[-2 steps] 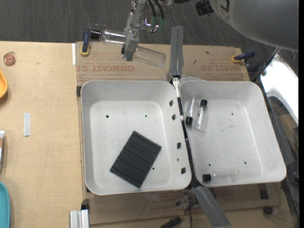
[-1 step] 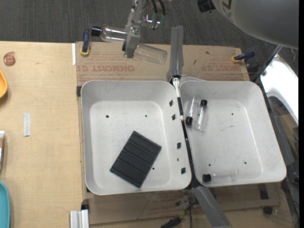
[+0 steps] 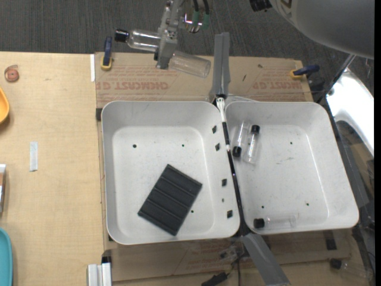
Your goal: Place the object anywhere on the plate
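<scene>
Fingers are clamped on a clear capped vial, which juts towards 9 o'clock from the gripper, high beyond the bins; carried, I judge, for delivery. One dark ribbed plate lies in the left bin, at 6 o'clock from the gripper. Count: three vials in the right bin, and one clear tube beside the fingertips.

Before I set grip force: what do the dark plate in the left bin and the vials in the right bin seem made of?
Plate: looks like matte black plastic or rubber, ribbed in bands, no shine. Vials: clear glass or plastic, since the white bin shows through, with black caps. Which one, the view leaves open.
</scene>
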Robot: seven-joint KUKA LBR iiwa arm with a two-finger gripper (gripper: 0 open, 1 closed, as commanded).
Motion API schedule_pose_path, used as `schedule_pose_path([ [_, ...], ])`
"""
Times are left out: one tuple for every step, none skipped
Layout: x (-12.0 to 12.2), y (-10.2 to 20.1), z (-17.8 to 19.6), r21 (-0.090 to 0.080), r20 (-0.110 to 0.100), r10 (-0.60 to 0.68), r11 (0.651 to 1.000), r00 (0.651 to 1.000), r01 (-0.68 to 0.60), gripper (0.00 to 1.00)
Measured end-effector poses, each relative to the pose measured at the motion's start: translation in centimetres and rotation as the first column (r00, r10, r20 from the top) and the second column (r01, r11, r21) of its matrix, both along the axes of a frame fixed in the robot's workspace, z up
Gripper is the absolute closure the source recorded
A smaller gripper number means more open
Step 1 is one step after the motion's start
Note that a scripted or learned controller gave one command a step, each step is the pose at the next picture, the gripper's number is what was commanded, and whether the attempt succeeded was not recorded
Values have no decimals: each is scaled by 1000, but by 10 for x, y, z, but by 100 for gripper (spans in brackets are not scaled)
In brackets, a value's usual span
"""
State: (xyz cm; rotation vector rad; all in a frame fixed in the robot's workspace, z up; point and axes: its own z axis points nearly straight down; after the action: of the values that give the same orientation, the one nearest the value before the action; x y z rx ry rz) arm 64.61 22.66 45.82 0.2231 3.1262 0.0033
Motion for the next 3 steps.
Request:
schedule_pose_path([
  [1, 0, 7, 0, 1, -1, 1000, 1000, 1, 100],
  [3, 0, 14, 0, 1, -2, 1000, 1000, 2, 100],
  [-28, -56, -17, -2, -7, 258, 966, 966, -258, 100],
])
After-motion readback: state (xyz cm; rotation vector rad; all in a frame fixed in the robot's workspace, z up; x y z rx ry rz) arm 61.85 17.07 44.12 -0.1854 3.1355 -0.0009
